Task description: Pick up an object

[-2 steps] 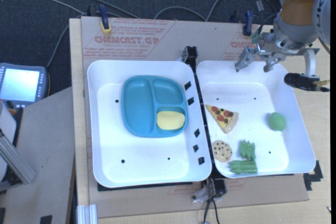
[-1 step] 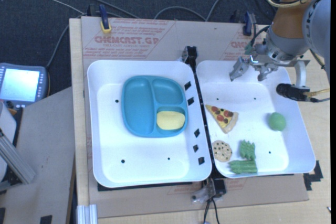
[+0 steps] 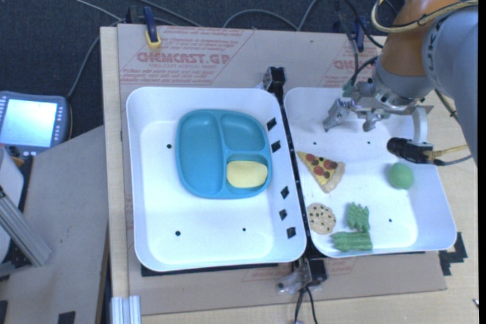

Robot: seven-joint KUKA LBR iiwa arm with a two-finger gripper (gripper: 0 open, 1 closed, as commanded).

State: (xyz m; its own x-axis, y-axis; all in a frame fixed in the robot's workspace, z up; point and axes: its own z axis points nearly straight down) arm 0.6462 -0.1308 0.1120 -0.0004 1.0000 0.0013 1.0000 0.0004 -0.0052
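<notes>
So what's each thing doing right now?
hand: open, holding nothing, above the right bin
blue tray: flat in the left bin
yellow piece: in the tray's lower right compartment
pizza slice: lying flat
cookie: lying flat
green ball: resting alone

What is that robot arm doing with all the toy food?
The robot arm's gripper hangs over the top of the right bin, jaws spread and holding nothing. Below it lie a pizza slice, a cookie, a green ball and some green veggies. In the left bin, a blue tray holds a yellow piece.
</notes>
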